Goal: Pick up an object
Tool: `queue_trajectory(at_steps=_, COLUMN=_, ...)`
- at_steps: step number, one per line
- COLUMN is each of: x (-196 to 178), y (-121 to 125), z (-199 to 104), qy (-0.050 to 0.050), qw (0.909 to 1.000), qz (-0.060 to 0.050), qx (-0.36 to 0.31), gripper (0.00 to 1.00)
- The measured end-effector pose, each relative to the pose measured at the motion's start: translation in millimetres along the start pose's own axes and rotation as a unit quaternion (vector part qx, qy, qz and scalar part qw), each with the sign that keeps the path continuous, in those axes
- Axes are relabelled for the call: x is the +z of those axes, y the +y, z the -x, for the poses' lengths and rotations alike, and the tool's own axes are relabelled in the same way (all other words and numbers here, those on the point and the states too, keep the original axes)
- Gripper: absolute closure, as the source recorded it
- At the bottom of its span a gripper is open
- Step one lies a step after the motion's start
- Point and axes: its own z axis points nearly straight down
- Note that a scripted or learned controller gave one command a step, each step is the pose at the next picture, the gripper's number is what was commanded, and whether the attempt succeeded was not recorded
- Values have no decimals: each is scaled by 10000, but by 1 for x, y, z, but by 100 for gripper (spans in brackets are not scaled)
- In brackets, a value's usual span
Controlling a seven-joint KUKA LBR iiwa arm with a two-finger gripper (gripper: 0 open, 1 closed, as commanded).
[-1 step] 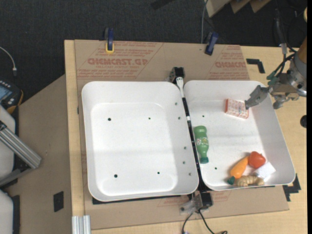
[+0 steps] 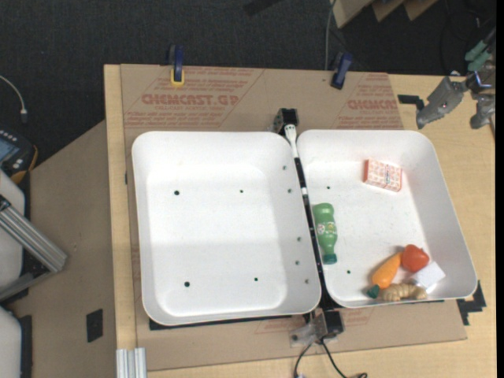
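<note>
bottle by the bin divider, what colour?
Green bottle, pale label; clear in the camera view.

Two white bins sit side by side: the left bin shows a few small dark dots on its floor, and the right bin is plain white. In the right bin lies a green bottle with a pale patterned label, a box of white with a pink-red print, an orange carrot with a green tip, a red tomato-like piece, a tan knobbly piece, and a white card. The bench is light tan board with red lettering along its far edge, held by two blue clamps.
</note>
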Motion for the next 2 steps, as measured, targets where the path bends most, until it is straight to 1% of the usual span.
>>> queue_trajectory(at_steps=1, x=-28, y=-29, z=-43, qy=4, qw=10000, qz=-29, qx=18, gripper=0)
queue_trajectory(at_steps=2, x=-83, y=-56, z=-151, qy=27, qw=10000, qz=-6, qx=-35, gripper=0)
